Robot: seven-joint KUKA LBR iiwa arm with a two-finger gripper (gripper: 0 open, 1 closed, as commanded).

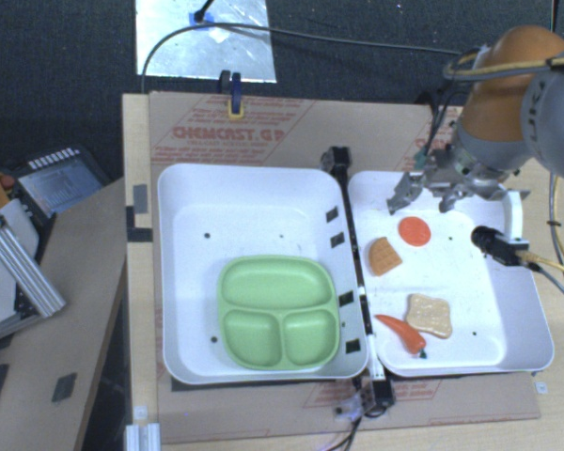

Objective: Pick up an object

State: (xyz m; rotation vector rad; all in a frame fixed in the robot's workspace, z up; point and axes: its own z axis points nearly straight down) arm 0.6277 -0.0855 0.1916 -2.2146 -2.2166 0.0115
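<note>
In the right bin (517, 332) lie a round red slice (415, 230), an orange-brown cracker-like piece (383, 256), a slice of toast (429, 315) and a red-orange chilli pepper (400, 332). My gripper (423, 199) hangs over the far part of that bin, open, with its two fingers spread just above and behind the red slice. Nothing sits between the fingers.
The left bin (183, 252) holds a green divided plate (274, 310). A black divider (343, 242) runs between the bins. The bins sit on a cardboard sheet (263, 130); a metal rail (14, 252) lies at the far left.
</note>
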